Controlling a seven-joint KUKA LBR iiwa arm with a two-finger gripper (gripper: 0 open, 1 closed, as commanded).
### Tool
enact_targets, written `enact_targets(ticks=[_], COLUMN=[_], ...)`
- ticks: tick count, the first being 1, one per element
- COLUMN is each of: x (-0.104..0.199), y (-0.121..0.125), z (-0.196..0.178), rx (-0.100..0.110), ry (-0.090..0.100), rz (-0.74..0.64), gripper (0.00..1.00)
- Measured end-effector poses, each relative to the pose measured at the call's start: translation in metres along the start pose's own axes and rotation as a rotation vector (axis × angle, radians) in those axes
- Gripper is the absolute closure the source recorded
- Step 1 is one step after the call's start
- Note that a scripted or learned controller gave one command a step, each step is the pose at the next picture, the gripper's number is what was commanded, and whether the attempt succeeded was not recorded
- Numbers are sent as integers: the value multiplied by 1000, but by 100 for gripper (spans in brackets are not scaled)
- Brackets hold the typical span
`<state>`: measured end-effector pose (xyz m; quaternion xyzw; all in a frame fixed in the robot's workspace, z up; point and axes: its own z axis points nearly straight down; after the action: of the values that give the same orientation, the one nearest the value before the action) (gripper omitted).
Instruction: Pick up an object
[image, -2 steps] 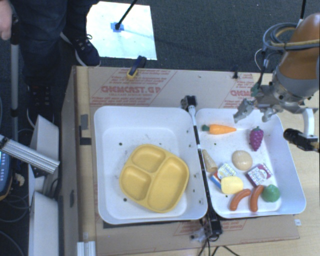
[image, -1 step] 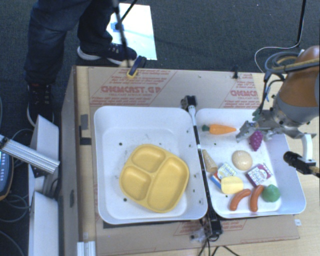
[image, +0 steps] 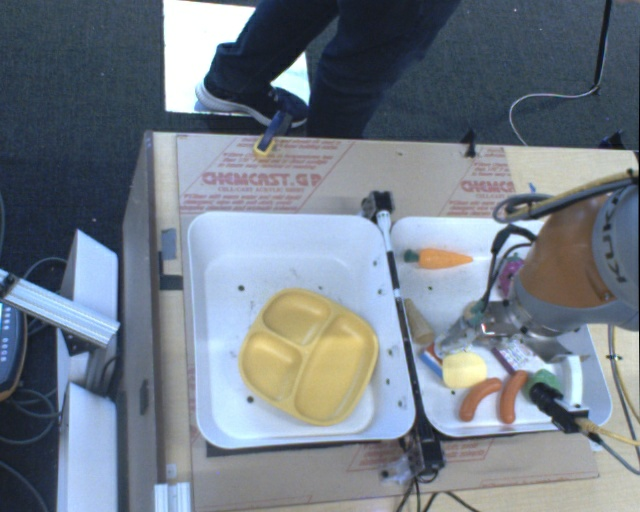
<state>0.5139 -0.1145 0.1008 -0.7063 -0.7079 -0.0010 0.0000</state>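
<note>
Overhead, cardboard-topped bench (image: 300, 165), two white bins (image: 215, 300), dark carpet (image: 70, 110) (apparently), someone's legs (image: 330, 50)

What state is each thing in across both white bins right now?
Yellow plastic divided plate: lying flat in the left white bin, right side up.
Orange toy carrot: lying on its side in the right white bin, untouched.
Pale yellow round toy: resting on the bin floor.
Two orange-red toy sausages: lying side by side.
Two-finger gripper: low over the right bin.
</note>
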Motion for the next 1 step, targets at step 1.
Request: enact_targets(ticks=[1], x=[-60], y=[51], z=[-19], rx=[-2], ry=[-3], rz=[2], gripper=[0])
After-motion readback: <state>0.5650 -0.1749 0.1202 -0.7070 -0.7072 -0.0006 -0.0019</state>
